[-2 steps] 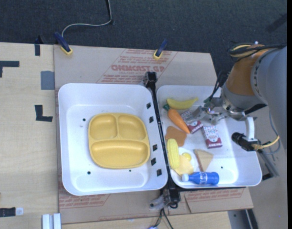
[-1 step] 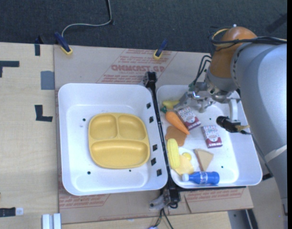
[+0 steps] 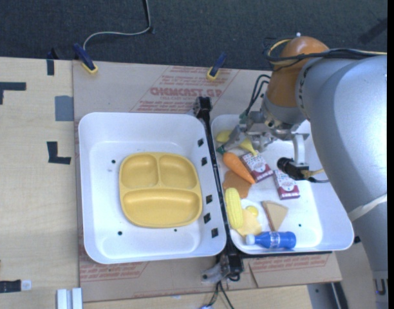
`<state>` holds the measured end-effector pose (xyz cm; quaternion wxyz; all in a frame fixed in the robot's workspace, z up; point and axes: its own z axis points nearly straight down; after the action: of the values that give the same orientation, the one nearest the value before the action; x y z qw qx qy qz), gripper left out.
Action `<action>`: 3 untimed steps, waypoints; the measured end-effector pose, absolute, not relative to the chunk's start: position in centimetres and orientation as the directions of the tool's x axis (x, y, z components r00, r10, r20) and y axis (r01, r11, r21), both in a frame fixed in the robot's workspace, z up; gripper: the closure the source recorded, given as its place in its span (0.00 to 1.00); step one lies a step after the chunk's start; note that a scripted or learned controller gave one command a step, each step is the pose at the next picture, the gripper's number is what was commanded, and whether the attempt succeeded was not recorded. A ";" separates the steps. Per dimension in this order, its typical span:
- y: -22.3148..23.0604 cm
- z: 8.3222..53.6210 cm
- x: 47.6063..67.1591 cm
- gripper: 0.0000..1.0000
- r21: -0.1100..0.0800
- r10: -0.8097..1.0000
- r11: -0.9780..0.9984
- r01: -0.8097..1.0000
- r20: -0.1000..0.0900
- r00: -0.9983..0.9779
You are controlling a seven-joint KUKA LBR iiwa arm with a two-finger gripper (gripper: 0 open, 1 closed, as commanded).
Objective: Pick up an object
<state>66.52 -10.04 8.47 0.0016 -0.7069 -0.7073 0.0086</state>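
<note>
Camera view shows the grey arm with its orange band reaching into the right-hand shallow white bin, with the two-finger gripper lowered at that bin's far left corner. Whether the gripper is open or closed cannot be told; the wrist body hides it.

The task's candidate objects all lie in the right-hand bin. An orange toy carrot lies near the bin's left wall, just below the gripper. Small yellow pieces sit in the far left corner, right beside the gripper. Two small red-and-white cartons lie near the bin's middle. A yellow toy corn cob lies along the left wall, a tan wedge-shaped piece sits toward the near edge, and a blue plastic bottle lies on its side at the near edge. The left-hand shallow white bin carries a yellow divided plastic tray at its middle.

Risks, as judged:
- Crowding at the far left corner: a closing grip may strike the bin wall or the black divider between bins.
- Small yellow pieces and carrot lie close together; two may be pinched at once, or one nudged aside.
- The carrot's tapered, rounded form is likely to slip out.
- No object is visibly secured.
</note>
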 end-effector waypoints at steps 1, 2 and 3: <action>-9.9 9.2 66.3 1.00 -0.027 1.000 0.002 1.000 -0.005 -0.002; -5.3 20.3 66.9 1.00 0.001 1.000 0.003 1.000 -0.001 -0.003; -2.1 24.0 66.8 1.00 0.000 1.000 0.002 1.000 0.000 -0.002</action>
<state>66.84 -2.14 23.98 0.0001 -0.7064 -0.7079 0.0001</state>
